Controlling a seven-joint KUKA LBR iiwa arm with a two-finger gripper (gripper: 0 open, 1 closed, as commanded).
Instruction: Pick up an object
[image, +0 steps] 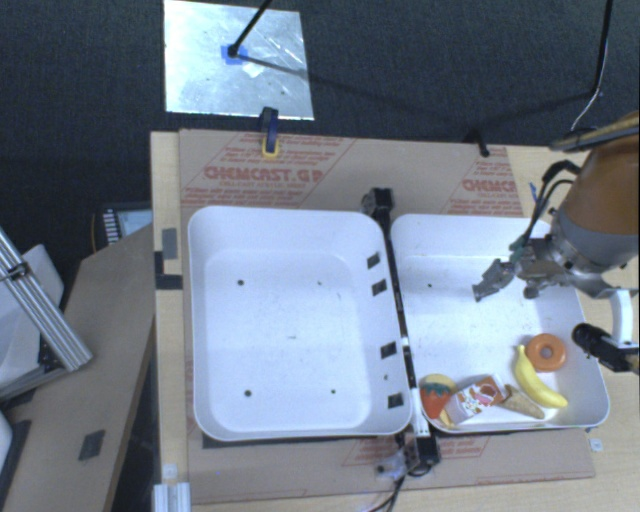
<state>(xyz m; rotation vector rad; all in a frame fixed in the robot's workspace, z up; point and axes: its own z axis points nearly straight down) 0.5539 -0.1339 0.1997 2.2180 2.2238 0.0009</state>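
Nothing is being held yet: the gripper (492, 285) is being carried empty above the right bin (440, 250), jaws apparently slightly parted, while the banana (537, 380) (beside an orange ring (546, 351)) is being left ungrasped near the front corner.

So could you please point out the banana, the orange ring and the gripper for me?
banana (537, 380), camera view, middle of its curved body.
orange ring (546, 351), camera view, its rim.
gripper (490, 287), camera view, between its fingertips.
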